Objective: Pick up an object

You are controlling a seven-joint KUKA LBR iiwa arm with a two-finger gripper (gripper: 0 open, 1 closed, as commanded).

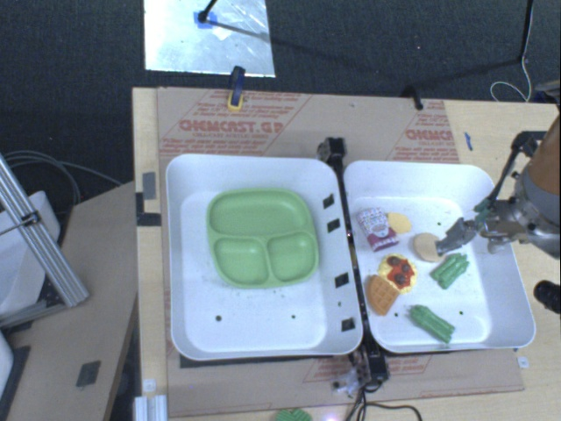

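— Where's the gripper [454, 236]?

— Over the right bin [500, 318], just beside the tan round piece [426, 247], with the green piece [450, 271] right below it.

— Gripping anything?

— Cannot tell — nothing visibly sits between the fingers.

— And the rest, from that tan piece?

— Red-and-white packet [374, 228] to its left, waffle [382, 295] lower left — the green tray [261, 236] lies in the left bin [193, 323].

"CHEMCAST GP" in red on the brown board [230, 126]
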